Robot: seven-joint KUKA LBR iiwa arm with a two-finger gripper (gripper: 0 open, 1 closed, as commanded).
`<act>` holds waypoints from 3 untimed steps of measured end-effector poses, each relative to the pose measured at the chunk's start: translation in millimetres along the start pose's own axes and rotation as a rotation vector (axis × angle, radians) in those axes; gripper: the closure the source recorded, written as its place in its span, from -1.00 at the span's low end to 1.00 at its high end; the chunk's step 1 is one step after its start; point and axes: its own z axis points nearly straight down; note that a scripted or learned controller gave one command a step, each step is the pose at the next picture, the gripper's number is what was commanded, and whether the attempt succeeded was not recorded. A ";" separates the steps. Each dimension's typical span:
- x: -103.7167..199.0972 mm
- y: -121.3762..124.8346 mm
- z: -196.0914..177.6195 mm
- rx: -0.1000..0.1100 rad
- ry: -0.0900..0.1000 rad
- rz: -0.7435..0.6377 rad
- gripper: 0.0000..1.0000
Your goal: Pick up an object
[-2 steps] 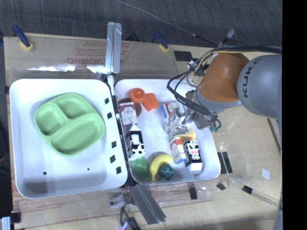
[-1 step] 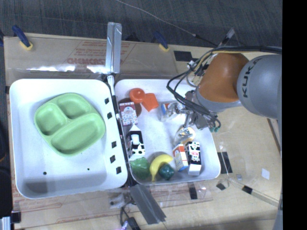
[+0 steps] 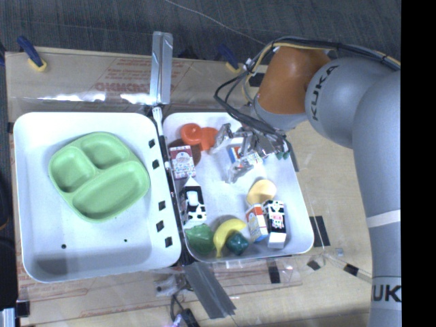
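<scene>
Camera view puts your gripper (image 3: 246,157) low in the upper middle of the right bin (image 3: 300,203), and you cannot tell how its jaws stand. The nearest object, a yellow rounded piece (image 3: 260,191), lies just below-right of it, toward the bin's near edge; the orange cup (image 3: 196,136) sits to the gripper's left.

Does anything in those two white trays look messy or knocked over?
Nothing looks spilled or broken. The right bin is just crowded: small cartons, a banana and an orange cup lie jumbled at odd angles. The green plate sits flat in the left bin.
</scene>
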 end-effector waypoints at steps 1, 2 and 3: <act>17.4 -8.9 -0.6 0.007 -0.023 0.045 -1.00; 35.2 -2.9 -0.8 0.008 -0.026 0.075 -1.00; 81.6 -16.3 -0.1 0.008 -0.028 0.086 -1.00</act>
